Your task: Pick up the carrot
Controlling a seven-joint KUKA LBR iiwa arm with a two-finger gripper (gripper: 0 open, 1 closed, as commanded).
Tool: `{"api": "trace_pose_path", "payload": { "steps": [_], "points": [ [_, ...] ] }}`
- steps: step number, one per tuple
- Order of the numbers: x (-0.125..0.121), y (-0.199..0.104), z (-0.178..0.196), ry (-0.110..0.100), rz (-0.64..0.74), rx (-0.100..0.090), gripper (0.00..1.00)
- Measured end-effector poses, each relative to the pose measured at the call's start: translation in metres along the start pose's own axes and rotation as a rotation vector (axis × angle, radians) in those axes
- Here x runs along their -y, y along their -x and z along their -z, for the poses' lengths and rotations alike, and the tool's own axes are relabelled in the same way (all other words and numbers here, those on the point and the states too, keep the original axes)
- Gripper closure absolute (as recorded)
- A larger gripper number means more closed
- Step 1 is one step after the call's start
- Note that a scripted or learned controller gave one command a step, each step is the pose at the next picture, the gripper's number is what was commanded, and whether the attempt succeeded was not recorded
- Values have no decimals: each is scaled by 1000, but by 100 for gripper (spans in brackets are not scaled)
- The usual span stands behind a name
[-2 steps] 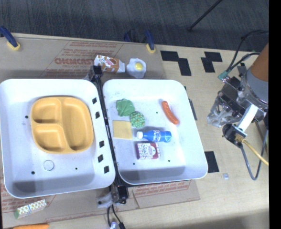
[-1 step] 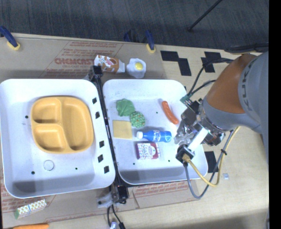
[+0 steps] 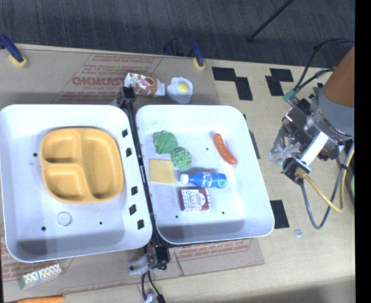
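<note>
The carrot (image 3: 224, 148), a short orange-red stick, lies slanted in the right bin (image 3: 252, 201), in its upper right part. My gripper (image 3: 288, 156) hangs off to the right of that bin, over the bare bench, well apart from the carrot. It points down and to the left, with cables trailing from it. Nothing shows between its tips.
The right bin also holds a green leafy piece (image 3: 165, 141), a green round piece (image 3: 181, 157), a yellow slice (image 3: 161, 171), a blue bottle (image 3: 204, 180) and a maroon carton (image 3: 195, 199). A yellow divided plate (image 3: 82, 164) sits in the left bin. A small carton (image 3: 141, 84) and an egg (image 3: 180, 89) lie behind the bins.
</note>
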State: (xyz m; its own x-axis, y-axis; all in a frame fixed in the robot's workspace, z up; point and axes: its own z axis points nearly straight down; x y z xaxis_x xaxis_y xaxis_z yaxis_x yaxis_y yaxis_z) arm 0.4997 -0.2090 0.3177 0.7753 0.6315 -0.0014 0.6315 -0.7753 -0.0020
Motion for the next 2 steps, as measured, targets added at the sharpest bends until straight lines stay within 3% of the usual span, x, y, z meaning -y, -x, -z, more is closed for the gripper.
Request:
{"api": "trace_pose_path", "payload": {
  "steps": [1,2],
  "points": [
    [58,-16,-127,-5,54,2,100],
    [20,-26,-4,0,205,0,100]
  ]
}}
